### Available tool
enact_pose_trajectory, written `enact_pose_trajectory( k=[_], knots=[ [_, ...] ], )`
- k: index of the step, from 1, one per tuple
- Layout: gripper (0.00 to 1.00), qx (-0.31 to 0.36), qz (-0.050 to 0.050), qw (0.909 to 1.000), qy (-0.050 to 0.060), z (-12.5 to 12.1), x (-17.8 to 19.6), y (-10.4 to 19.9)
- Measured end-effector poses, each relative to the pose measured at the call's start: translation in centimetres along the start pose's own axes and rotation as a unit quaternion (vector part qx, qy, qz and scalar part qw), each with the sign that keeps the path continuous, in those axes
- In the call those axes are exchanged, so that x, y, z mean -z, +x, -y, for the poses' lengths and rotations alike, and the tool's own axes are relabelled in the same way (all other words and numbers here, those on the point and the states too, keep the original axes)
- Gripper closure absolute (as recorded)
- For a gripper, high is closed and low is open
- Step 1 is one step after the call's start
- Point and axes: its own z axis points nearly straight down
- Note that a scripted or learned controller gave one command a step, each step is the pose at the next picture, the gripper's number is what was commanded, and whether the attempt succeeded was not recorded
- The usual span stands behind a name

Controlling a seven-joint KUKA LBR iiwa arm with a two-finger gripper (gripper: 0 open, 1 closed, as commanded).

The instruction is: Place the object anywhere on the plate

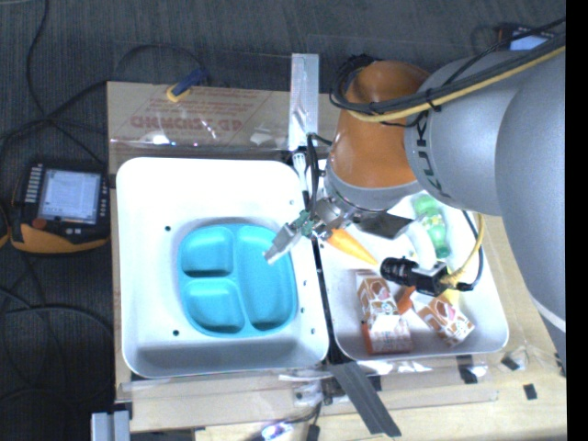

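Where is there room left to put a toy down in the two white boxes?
The blue plate has three bare compartments, and bare white floor borders it toward the left bin's far and left walls. The right bin is crowded: an orange carrot, a green packet and small boxes sit packed together under the arm.

We cannot make out the gripper (292,235) clearly: it is small and blurred against the blue plate (237,278). The arm (459,118) runs off the right edge and hides the upper part of the right bin (491,333). Labels on the packets (386,315) there are too small to read.
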Motion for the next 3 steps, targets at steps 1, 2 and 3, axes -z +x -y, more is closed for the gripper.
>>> enact_pose_trajectory(
  k=[1, 2, 3],
  knots=[
    [0.0, 0.076, 0.001, 0.9971, 0.0, 5.1, 7.5, 2.9],
    [1.0, 0.078, 0.0, 0.997, 0.001, 5.0, 8.3, 2.9],
    [1.0, 0.17, 0.001, 0.9855, 0.0, -2.9, 6.3, 7.9]
  ],
)
